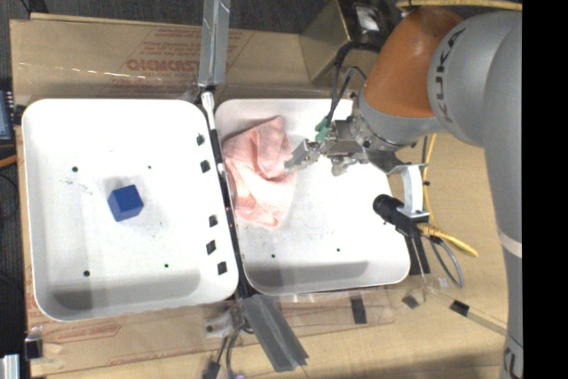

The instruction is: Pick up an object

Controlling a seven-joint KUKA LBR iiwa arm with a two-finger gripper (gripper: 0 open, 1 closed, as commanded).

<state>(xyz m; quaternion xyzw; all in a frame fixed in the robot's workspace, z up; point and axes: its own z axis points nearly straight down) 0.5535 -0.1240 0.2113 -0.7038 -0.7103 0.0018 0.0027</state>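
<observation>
Grey carpet lies behind our bench, where two white bins sit side by side on cardboard. We take the pink cloth as our object: it lies crumpled against the left edge of the right bin, toward its far corner. Our gripper hangs at the cloth's right border, tips touching or just over it; we cannot tell how the jaws stand. We judge this the grasp step; next comes a firm pinch, then lift. A blue cube rests mid left bin.
</observation>
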